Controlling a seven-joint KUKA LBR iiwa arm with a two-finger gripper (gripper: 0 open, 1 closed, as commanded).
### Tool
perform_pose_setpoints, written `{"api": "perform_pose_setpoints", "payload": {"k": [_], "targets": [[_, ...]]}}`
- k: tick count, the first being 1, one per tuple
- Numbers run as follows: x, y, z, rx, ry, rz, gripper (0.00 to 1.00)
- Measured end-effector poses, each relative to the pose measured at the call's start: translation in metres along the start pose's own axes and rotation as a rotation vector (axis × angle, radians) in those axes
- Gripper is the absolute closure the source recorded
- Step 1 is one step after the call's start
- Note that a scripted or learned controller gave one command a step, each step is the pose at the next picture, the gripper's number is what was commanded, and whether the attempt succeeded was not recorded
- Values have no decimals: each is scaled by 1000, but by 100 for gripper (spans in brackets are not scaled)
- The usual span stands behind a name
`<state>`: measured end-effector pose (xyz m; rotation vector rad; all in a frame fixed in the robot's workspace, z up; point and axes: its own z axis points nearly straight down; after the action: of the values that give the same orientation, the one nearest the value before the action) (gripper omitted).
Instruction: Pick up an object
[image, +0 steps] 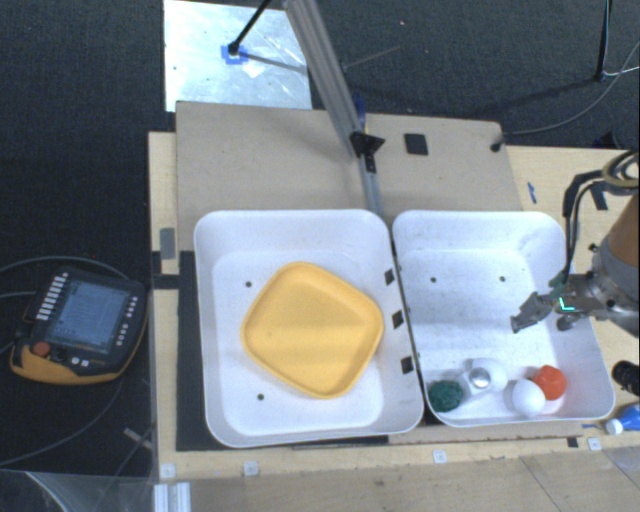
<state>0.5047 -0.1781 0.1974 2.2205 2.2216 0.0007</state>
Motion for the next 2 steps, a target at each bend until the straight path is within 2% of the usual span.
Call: {"api": "perform_pose_setpoints", "payload": {"k": [1,2], "targets": [[0,0,0,0,0,0,0],[5,-3,61,5,1,0,0]]}}
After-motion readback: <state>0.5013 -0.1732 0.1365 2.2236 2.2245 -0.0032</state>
